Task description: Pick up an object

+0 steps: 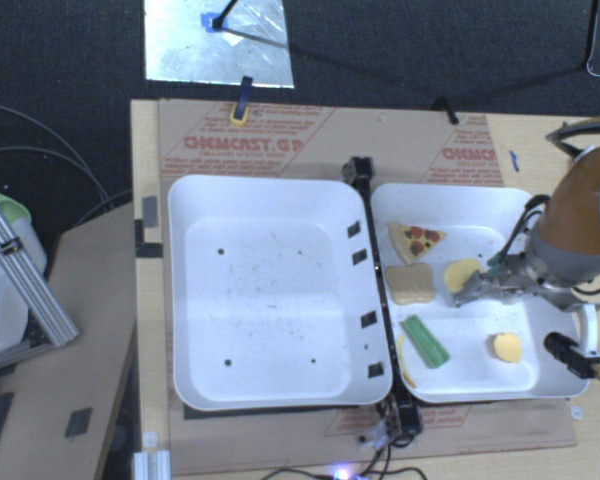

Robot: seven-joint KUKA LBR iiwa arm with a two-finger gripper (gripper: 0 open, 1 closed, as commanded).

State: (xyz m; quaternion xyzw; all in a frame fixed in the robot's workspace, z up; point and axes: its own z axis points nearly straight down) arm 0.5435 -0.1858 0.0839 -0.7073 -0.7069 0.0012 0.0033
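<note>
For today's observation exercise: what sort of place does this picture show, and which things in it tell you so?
Probably a robotics lab test bench. A robot arm reaches over two white bins set on cardboard, and the right bin holds toy food such as a pizza slice and a green block.

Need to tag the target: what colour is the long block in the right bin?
Green, seen in the camera view: the block lies near the right bin's front.

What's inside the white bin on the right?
The right bin holds a pizza slice, a tan bread piece, a green stick and two yellow pieces. The gripper covers part of one yellow piece.
</note>
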